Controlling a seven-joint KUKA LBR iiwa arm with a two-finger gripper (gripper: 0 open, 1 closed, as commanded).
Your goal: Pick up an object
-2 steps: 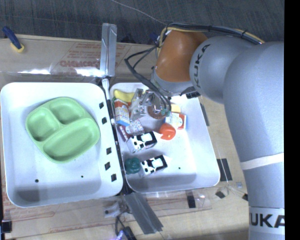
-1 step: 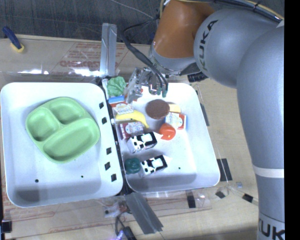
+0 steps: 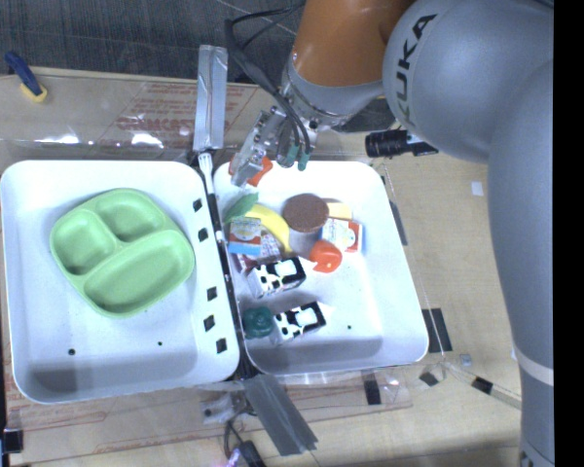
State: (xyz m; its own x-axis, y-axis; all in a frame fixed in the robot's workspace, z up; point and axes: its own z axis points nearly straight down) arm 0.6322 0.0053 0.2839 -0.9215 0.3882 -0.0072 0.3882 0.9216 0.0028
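Observation:
My gripper (image 3: 251,168) hangs over the back left corner of the right bin (image 3: 394,290), tilted down to the left. A small orange object (image 3: 257,171) sits between its fingertips, lifted clear of the pile. Below it the bin holds a brown-topped cup (image 3: 305,212), a yellow banana-like piece (image 3: 269,220), an orange-red ball (image 3: 326,256), a red-and-white packet (image 3: 346,232), two black-and-white blocks (image 3: 277,275) (image 3: 300,319) and a teal item (image 3: 258,322).
The left bin (image 3: 29,358) holds a green divided plate (image 3: 125,249). A ridge with black clips (image 3: 212,290) separates the two bins. The grey arm (image 3: 467,86) looms over the right side, and a metal bar (image 3: 210,95) stands behind the bins.

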